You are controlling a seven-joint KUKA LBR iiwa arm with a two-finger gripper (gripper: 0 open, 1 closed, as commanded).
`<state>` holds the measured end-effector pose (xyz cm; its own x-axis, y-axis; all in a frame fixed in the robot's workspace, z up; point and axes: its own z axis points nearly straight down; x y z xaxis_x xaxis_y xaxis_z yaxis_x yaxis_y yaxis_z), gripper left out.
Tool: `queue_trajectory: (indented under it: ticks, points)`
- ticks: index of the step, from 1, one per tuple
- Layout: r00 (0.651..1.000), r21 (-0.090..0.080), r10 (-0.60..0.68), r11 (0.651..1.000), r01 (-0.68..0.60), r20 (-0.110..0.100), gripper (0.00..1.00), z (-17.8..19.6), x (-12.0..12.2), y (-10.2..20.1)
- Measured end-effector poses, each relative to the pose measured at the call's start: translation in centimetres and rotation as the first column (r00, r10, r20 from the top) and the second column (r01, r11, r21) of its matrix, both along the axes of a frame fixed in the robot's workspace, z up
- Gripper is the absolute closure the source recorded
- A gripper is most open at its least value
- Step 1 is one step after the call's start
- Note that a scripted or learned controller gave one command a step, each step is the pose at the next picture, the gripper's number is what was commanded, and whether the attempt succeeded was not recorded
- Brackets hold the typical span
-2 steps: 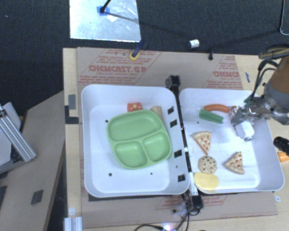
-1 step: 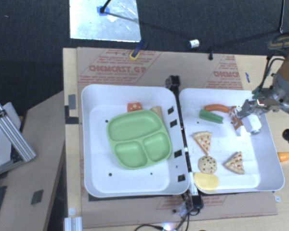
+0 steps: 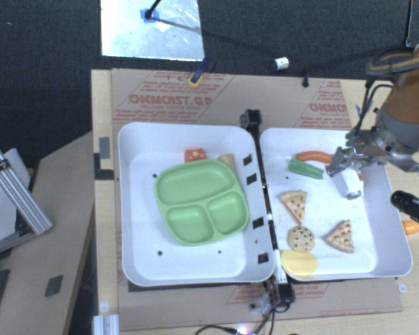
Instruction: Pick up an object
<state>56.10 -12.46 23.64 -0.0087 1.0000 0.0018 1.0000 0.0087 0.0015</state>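
Left bin (image 3: 136,208) holds a green tray (image 3: 201,201). Right bin (image 3: 387,257) holds a green bar (image 3: 306,167) beside an orange carrot (image 3: 314,156), both lying lengthwise just left of the gripper (image 3: 349,183). Finger state cannot be determined; nothing visibly grasped.

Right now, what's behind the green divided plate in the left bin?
Behind the green divided plate, toward the bin's far wall, an orange-red toy piece and a tan piece stick out. The plate's rim covers their lower parts, so what exactly they are stays unclear.
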Motion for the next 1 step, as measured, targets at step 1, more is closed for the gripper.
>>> queue_trajectory:
  ticks: [1]
  points:
    - [1.0, 0.0, 0.001, 1.0, -0.001, -0.002, 1.0, -1.29, -1.04, 5.62]
